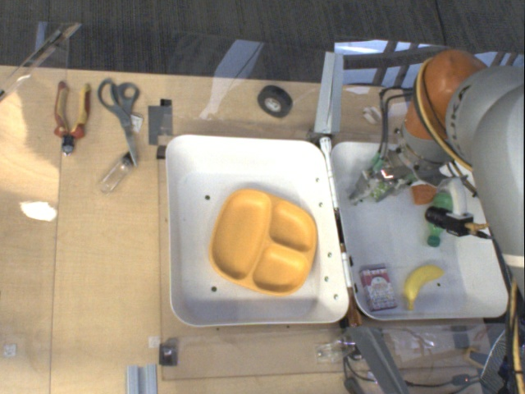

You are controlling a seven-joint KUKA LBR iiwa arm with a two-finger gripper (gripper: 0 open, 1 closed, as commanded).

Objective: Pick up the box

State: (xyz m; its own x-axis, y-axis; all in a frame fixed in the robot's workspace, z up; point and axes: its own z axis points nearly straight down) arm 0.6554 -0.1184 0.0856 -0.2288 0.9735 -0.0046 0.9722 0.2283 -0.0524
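Two white bins sit side by side on the worktop (98, 245), and the box (378, 287) we're after lies flat near the front edge of the right bin (369, 220), just beside a banana (420, 283). The left bin (189, 220) carries a yellow divided tray (264, 240), no part of this job. The arm (484, 113) comes in from the right, and the tool (379, 180) hovers over the back of the right bin, well apart from the box. Whether it is released or clenched, I cannot tell; the tip is a tangle of wire and metal from this angle. Nothing of the box is in its grip, that much is plain. A green object (437, 230) and an orange piece (422, 194) lie between the arm and the front corner. To do this well, I'd say: travel forward toward the front-left corner, centre over the box, turn to straddle its narrower sides, and descend straight. The risks, as I judge them, are clipping the banana or the bin wall close by.
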